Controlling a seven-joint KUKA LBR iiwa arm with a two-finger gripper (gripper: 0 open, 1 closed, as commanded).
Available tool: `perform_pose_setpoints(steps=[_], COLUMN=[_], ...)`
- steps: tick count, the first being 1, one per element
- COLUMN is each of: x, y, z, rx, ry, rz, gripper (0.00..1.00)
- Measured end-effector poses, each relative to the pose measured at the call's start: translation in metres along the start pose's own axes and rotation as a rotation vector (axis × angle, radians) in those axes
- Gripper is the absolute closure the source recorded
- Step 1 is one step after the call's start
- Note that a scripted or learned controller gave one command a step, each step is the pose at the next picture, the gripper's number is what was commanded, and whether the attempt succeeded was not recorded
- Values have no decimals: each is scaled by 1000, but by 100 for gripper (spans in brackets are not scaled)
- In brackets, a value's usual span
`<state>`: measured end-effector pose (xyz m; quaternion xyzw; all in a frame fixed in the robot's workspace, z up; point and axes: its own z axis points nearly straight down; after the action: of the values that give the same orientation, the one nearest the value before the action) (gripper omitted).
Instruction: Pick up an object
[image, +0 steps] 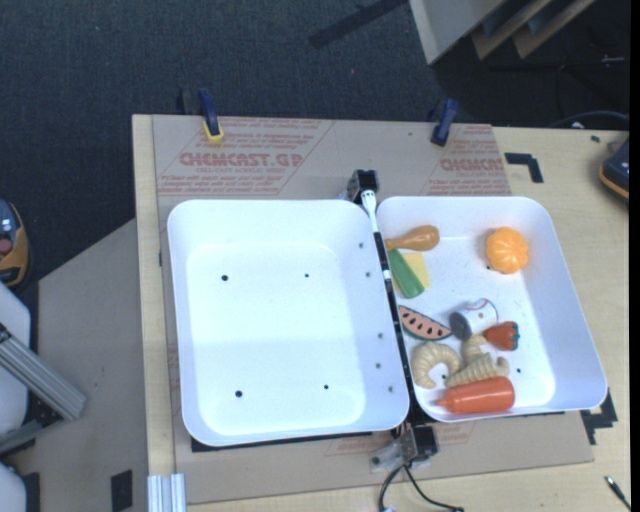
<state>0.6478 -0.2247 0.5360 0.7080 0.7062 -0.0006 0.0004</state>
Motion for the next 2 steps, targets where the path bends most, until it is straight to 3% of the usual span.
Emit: perform_pose_setpoints(steps=[1, 2], x=[1, 86], y=[-34, -102], z=[0, 42], rx=[1, 3], ry=[1, 5], rz=[0, -9], gripper=[100, 100])
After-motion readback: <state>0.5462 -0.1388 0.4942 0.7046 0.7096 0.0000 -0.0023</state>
